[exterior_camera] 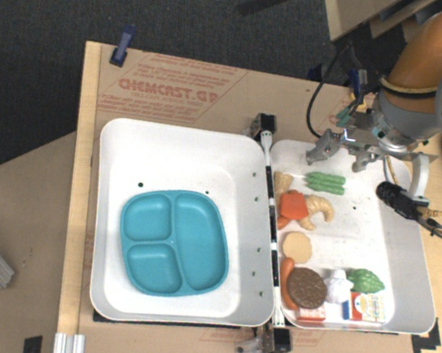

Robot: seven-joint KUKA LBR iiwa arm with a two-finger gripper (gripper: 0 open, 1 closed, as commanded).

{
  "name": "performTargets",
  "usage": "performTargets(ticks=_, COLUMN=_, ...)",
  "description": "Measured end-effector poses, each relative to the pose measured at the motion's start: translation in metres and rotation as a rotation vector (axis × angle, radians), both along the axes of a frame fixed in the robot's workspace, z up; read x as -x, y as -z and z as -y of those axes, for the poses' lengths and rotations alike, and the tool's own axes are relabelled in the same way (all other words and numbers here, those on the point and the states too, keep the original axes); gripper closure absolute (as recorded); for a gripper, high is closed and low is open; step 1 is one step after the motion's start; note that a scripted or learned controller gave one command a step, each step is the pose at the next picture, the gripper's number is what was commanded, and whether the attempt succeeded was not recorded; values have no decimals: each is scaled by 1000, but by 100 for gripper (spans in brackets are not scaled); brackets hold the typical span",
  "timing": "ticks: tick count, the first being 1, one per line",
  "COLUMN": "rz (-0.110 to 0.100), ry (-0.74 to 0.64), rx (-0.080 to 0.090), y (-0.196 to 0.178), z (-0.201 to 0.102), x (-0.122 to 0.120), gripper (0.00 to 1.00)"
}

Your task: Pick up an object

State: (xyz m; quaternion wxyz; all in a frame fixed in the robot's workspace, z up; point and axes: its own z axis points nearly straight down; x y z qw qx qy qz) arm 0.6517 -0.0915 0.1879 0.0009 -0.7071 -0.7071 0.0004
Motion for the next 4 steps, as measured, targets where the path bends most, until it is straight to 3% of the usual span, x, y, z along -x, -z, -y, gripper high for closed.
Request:
performTargets(ticks=1, rz=-11, ry=8, rx=-1, y=108, z=41, x=95, gripper=0)
performTargets(ticks=2, rz=5, ry=-2, rx=5, y=103, z=4, x=39, gripper=0)
performTargets(ticks=3, rz=4, ry=1, rx=2, y=93, z=4, x=40, gripper=100)
performTargets(ticks=4, rz=6, ry=-5, rx=-1, y=-2, z=-49, x=79, gripper=100)
